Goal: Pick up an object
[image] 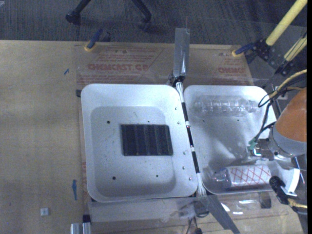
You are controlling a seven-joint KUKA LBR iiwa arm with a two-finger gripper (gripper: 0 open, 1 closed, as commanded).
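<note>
A dark ribbed rectangular slab [146, 140] lies flat in the middle of the left bin [97, 101]. In the right bin [214, 140], a clear plastic bottle [224, 106] lies on its side along the far wall. A tube-like item with a red-and-white checked wrap [243, 176] lies along the near wall. My gripper [262, 152] reaches in from the right and hangs at the right bin's right side, just above and behind the checked item. I see nothing held in it.
A metal strip [181, 52] runs between the bins at the back. Clamps [95, 39] sit on the bench's far edge, and a yellow-handled one [287, 16] at the top right. Yellow cable [287, 79] loops near the wrist.
</note>
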